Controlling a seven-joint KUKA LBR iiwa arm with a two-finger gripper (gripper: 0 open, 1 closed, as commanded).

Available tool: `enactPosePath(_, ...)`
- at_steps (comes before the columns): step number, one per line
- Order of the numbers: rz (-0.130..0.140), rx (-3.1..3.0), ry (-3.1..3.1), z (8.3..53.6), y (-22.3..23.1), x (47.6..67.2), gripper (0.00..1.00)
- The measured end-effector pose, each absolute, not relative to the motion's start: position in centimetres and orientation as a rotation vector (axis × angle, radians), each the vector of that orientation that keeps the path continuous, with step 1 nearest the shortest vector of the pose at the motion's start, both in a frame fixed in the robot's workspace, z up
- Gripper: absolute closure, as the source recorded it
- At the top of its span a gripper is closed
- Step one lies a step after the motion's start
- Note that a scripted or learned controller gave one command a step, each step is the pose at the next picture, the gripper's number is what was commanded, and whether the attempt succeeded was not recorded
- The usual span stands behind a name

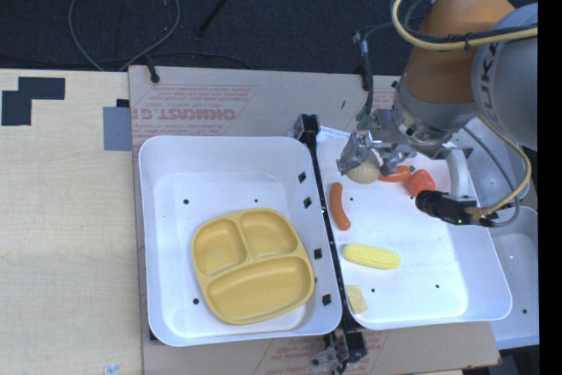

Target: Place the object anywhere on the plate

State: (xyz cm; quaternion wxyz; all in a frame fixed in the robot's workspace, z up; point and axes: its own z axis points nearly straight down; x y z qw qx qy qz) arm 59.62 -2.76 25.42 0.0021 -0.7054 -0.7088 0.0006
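The claw [363, 155] hangs low over the far end of the right bin [474, 294], close to the divider between the two bins. A pale, roundish object [363, 170], something like a potato, sits right at its tip. Whether the claw is spread, pressed together, or actually pinching that pale object cannot be told from here.

Just beside the claw, toward the arm, an orange carrot [413, 178] lies on the bin floor, partly under the wrist. A small sausage [339, 205] lies nearer the camera, alongside the divider. Further along, a yellow corn cob [371, 256] rests near the middle of the bin, and a small pale yellow block [356, 299] sits in the near corner by the divider.

The left bin [167, 180] holds the yellow plate [253, 264], a tray with three compartments, lying flat toward the near side. The pale object is well apart from it, across the divider. The grey arm [457, 31] with its orange band reaches in from the right.
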Motion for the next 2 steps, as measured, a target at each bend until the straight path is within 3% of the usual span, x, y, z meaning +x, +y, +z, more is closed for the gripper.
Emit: enactPosePath(2, 0.001, -2.215, -2.225, 24.0, 7.5, 63.1, 1.0)
